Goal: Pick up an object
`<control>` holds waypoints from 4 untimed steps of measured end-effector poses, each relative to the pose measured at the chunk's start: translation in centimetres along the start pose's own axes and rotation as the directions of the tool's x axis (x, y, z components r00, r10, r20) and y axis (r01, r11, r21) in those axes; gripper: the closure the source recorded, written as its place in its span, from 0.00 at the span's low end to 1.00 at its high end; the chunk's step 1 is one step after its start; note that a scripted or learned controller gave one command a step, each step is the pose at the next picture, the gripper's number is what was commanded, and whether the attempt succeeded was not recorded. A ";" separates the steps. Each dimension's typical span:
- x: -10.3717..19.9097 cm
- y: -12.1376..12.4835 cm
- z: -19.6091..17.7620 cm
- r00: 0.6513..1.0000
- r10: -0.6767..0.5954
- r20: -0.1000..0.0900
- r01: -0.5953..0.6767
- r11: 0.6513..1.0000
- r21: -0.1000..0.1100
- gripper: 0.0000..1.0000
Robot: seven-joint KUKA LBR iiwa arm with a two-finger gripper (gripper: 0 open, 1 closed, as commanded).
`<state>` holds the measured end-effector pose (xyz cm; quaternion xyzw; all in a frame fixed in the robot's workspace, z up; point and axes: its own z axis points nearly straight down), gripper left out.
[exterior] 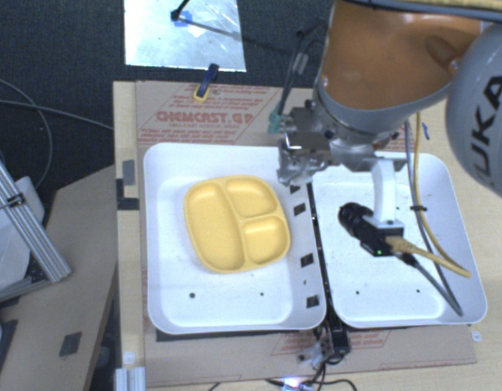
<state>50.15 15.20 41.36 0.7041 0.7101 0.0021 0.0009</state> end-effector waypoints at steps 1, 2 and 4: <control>-6.1 -0.6 -6.4 1.000 0.013 0.000 -0.013 1.000 -0.005 1.00; -0.3 0.9 0.2 1.000 0.001 0.001 -0.001 1.000 0.007 1.00; -0.6 1.0 -2.4 1.000 -0.005 0.000 0.005 1.000 -0.003 1.00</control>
